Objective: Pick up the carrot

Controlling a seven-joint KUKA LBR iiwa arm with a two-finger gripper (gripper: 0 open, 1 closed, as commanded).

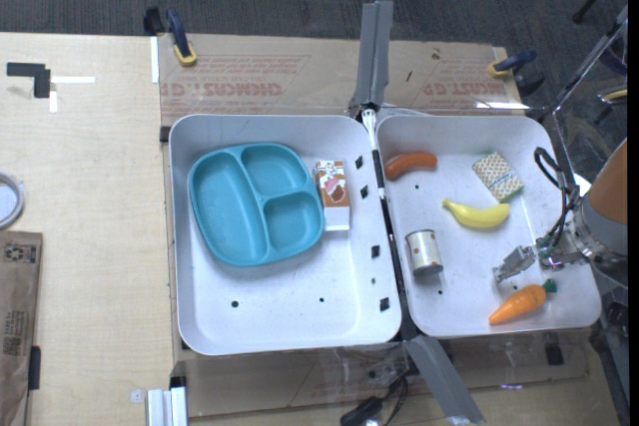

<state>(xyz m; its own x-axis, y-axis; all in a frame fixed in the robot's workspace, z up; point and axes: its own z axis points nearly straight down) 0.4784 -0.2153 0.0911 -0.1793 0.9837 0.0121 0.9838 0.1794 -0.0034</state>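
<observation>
An orange carrot (518, 305) with a green top lies near the front right corner of the right bin (454, 319), its green end pointing right. My gripper (515, 262) sits low in that bin, just behind the carrot and slightly to its left, with a small gap between them. Nothing is seen in the gripper. The arm reaches in from the right edge.
The right bin also holds a yellow banana (477, 213), a small metal can (424, 251), an orange-red sausage (410, 164) and a patterned sponge (497, 176). In the left bin (200, 314) lie a blue divided plate (258, 203) and a small snack packet (332, 185).
</observation>
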